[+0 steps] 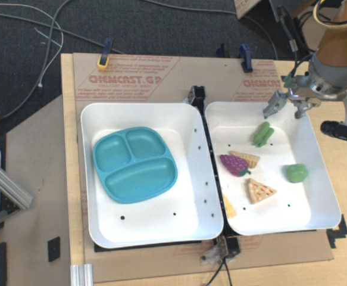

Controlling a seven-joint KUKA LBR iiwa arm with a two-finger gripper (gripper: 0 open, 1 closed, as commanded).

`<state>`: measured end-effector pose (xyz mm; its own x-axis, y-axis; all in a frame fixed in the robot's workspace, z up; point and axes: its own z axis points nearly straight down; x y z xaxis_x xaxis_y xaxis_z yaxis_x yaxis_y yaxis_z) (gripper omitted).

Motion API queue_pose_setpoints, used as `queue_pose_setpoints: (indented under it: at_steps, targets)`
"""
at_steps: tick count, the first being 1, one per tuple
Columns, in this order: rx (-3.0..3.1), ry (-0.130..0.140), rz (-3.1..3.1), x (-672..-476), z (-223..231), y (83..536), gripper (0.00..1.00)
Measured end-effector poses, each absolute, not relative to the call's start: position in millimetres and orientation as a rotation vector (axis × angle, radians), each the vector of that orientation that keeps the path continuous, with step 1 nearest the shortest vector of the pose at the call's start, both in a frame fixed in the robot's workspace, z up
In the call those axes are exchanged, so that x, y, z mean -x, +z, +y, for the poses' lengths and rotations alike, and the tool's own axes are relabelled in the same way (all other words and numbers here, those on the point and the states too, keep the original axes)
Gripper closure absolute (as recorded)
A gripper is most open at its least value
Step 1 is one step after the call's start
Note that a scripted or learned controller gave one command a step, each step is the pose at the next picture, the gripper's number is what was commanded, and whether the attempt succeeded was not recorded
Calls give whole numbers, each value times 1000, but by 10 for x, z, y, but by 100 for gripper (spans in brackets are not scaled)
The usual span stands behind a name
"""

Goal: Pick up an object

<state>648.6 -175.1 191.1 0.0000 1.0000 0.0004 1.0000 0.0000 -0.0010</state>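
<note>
Green cylindrical toy (262, 134) lay at the right bin's (322, 177) far side, smooth white floor open around it; the claw (287, 107) hung spread apart, empty, just beyond.

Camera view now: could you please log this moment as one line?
gripper open, holding nothing | above right bin far edge | nearest: green pickle

I am seeing bright, even light, soft shadows, and white bins (143, 115) shining; the far right is looking blurry.
</note>
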Motion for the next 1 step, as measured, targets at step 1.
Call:
queue_pose_setpoints:
  at_steps: [1]
  targets:
    - [2220, 1, -2222, -6562, -1806, 1460, 0]
